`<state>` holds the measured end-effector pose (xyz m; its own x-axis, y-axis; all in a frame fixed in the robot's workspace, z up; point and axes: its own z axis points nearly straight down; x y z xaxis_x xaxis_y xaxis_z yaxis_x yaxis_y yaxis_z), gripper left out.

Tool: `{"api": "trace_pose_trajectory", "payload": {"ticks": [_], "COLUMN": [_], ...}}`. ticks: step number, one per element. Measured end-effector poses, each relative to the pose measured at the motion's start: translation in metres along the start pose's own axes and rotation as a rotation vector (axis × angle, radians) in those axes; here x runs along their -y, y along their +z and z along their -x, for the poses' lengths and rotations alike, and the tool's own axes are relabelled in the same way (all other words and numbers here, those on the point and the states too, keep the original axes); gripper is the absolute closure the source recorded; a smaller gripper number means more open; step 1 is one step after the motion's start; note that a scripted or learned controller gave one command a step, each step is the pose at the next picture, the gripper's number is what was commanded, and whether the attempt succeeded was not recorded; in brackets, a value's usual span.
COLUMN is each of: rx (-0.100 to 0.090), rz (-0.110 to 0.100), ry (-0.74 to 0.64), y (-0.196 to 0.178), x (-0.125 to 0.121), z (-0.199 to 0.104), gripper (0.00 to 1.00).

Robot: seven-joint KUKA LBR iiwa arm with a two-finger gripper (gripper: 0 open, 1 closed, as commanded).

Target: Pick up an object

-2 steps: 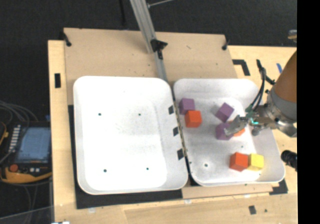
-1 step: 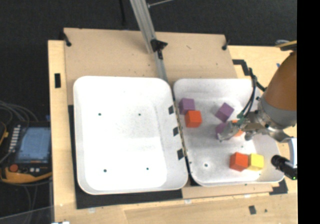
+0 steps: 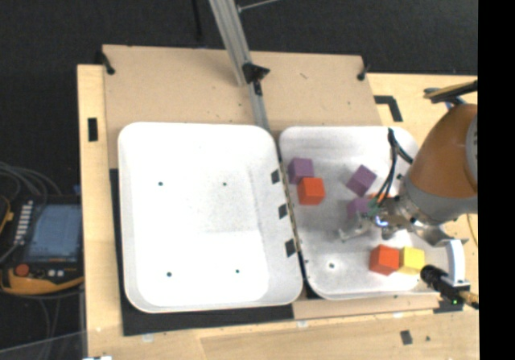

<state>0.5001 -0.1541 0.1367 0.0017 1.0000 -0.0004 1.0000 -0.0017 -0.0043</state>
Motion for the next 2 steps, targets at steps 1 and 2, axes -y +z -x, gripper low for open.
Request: {"api": "trace_pose_trajectory", "payload": {"ticks": [1, 2], "rx": [0.003, 0.001], "rz": [0.007, 0.011], "ry": [0.0, 0.007], "y": [0.04, 0.027], "x": [-0.001, -0.003], "z": [0.002, 0.002], "gripper": [0.0, 1.0]}}
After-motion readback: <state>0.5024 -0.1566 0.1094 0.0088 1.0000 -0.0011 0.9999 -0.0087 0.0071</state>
